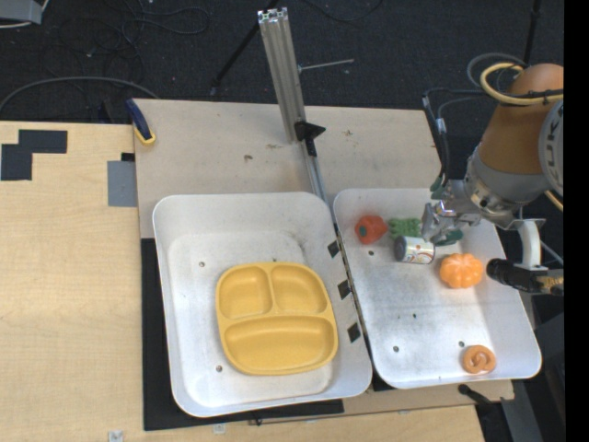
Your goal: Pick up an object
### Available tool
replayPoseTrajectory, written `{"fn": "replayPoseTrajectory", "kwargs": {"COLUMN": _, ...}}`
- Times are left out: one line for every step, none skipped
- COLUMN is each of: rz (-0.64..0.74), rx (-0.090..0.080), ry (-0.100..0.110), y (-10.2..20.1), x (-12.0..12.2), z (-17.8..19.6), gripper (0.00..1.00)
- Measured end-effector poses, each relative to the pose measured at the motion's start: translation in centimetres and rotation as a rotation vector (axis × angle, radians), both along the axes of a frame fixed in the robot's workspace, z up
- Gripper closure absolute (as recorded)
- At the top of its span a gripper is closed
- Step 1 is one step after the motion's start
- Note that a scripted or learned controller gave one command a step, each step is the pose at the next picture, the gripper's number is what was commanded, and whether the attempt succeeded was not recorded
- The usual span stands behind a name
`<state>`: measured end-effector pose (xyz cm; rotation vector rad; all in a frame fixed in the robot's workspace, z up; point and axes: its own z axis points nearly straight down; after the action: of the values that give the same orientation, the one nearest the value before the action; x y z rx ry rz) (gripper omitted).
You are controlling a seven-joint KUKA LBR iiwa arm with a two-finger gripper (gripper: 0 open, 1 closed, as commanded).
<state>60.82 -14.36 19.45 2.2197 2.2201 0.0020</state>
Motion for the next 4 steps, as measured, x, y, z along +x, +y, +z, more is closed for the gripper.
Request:
{"fn": "replayPoseTrajectory", "kwargs": {"rz": 0.0, "rx": -0.001, "ry": -0.002, "y": -0.8, "x": 0.5, "z": 6.0, "gripper": 1.0}}
{"fn": "replayPoseTrajectory", "kwargs": {"rz": 0.004, "rx": 0.002, "ry": 0.007, "y": 4.7, "x": -0.1, "z": 4.6, "gripper": 1.0}}
{"fn": "replayPoseTrajectory", "kwargs": {"rz": 0.005, "rx": 0.003, "ry": 0.006, "y": 10.6, "x": -0.2, "z": 5.0, "gripper": 1.0}}
{"fn": "replayPoseTrajectory", "kwargs": {"rz": 0.005, "rx": 0.003, "ry": 0.007, "y": 15.3, "x": -0.8, "z": 5.4, "gripper": 1.0}}
